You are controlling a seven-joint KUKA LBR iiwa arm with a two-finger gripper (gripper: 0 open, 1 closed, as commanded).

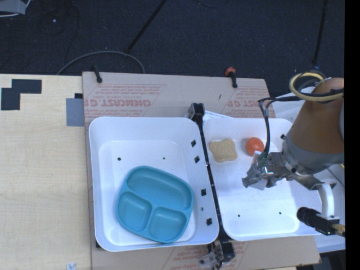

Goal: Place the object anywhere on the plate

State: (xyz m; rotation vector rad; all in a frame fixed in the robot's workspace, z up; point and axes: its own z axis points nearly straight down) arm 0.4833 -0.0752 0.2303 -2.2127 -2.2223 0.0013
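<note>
A blue plate with three compartments lies in the left bin, toward its front. In the right bin a tan bread-like piece rests near the back left, and a small orange-red ball sits to its right. My gripper hangs over the right bin, just in front of the orange-red ball and to the right of the tan piece. I see nothing held in it. The arm's orange band rises at the right.
A black divider runs between the two bins. Cardboard lies under them, and a pale wooden bench top spreads to the left. Black cables trail beside the arm.
</note>
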